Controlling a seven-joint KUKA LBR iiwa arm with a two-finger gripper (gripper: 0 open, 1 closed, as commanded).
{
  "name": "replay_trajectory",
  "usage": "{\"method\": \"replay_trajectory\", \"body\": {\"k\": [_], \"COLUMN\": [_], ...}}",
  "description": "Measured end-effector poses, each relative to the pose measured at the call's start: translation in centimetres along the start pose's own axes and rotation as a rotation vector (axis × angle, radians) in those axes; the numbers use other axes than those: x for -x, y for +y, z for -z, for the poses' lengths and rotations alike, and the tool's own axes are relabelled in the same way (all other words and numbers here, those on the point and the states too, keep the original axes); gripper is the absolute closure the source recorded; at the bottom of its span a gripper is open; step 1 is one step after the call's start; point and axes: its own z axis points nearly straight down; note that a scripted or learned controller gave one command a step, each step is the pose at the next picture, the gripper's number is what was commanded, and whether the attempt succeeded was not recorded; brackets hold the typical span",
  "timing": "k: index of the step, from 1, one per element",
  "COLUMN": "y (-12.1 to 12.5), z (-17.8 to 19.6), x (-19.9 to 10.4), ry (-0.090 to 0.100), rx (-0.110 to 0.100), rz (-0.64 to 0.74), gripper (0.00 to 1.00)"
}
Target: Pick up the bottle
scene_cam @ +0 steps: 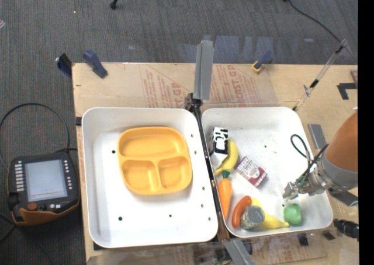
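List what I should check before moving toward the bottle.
1. Bottle found: black-and-white bottle lies by the left wall of the right bin. Ok.
2. Bottle clear of neighbours: banana lies against it. Not ok.
3. Tool above bottle: it is across the bin, near the green ball. Not ok.
4. Tool carrying nothing: cannot tell.
5. Path across: box lies between. Cannot tell clearance.

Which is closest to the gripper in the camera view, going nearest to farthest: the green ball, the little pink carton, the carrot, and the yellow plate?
From the gripper, at the right bin's right side:
1. Green ball, just below it in the bin's near right corner.
2. Pink carton, to its left, mid-bin.
3. Carrot, farther left, by the divider between bins.
4. Yellow plate, in the left bin.
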Motion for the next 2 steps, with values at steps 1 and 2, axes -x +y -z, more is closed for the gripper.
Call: {"method": "replay_trajectory", "body": {"k": [1, 2], "y": [0.0, 0.0], "z": [0.0, -1.5], "x": [0.0, 0.2], "ry": [0.0, -0.006], "rx": [0.0, 0.005], "rz": [0.001, 0.121], "gripper": [0.0, 0.0]}}
